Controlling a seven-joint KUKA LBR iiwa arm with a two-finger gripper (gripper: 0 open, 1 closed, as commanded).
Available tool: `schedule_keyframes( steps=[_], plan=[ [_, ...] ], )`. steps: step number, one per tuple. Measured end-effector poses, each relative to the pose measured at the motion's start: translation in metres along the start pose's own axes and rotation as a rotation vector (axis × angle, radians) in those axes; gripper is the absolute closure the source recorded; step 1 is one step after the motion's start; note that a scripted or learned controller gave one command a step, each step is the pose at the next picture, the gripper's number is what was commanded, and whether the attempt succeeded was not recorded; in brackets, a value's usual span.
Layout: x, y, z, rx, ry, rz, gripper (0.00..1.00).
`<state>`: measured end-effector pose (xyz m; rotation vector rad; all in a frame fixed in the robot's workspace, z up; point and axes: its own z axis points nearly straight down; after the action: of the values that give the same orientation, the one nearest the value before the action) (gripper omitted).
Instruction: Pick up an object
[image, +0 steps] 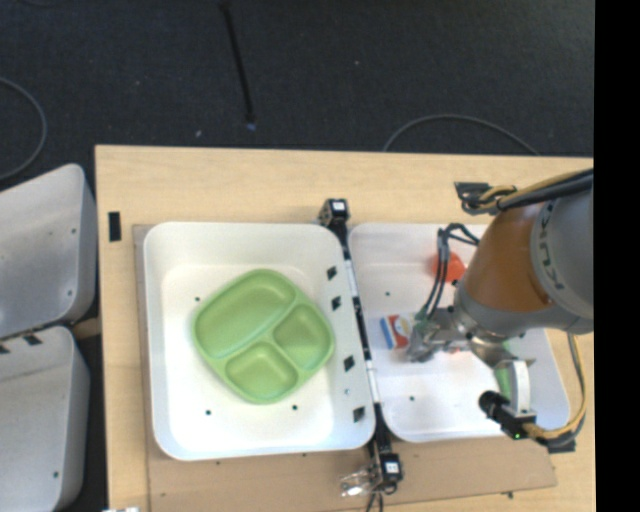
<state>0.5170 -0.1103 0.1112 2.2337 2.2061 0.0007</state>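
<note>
Grey arm, pincer over right bin

Green divided plate looking smooth matt plastic; white bins showing smooth, slightly glossy plastic; table showing pale matt wood; arm's orange band appearing satin.

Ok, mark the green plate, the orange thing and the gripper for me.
Green plate (263, 335), camera view, middle divider.
Orange thing (452, 266), camera view, its visible edge beside the arm.
Gripper (418, 345), camera view, fingertip area.
</note>
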Motion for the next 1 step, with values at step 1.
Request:
schedule_keyframes(
  steps=[1],
  plan=[
    [-0.0034, 0.0045, -0.0639, -0.006, -0.001, -0.011, 1.00]
  ],
)
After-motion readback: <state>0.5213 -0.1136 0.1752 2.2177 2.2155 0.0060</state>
